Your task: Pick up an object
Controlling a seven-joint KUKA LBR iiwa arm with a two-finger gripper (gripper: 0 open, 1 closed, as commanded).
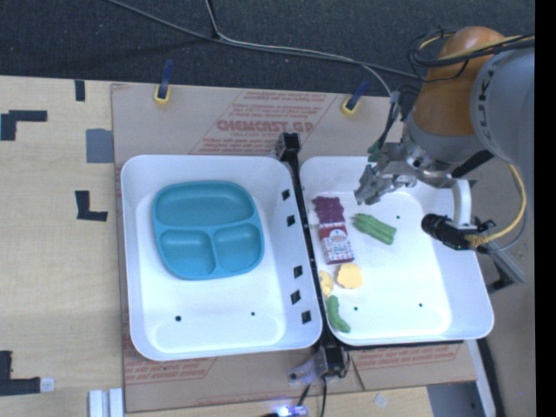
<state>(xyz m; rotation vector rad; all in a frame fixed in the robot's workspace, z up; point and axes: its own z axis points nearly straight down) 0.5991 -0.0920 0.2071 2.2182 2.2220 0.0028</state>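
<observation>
Objects in the right bin point(452, 307), near to far: small green piece point(337, 315), yellow pieces point(347, 276), red-and-white packet point(335, 240), green pod point(374, 228). Gripper point(372, 189) above the pod; finger state cannot be told. Left bin point(139, 259): blue divided plate point(208, 229).

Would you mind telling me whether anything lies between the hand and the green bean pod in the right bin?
Nothing visible does. The hand hangs over the right bin, just up and left of the green pod, with bare white floor between them. The red packet lies to the pod's left, apart from it.
</observation>
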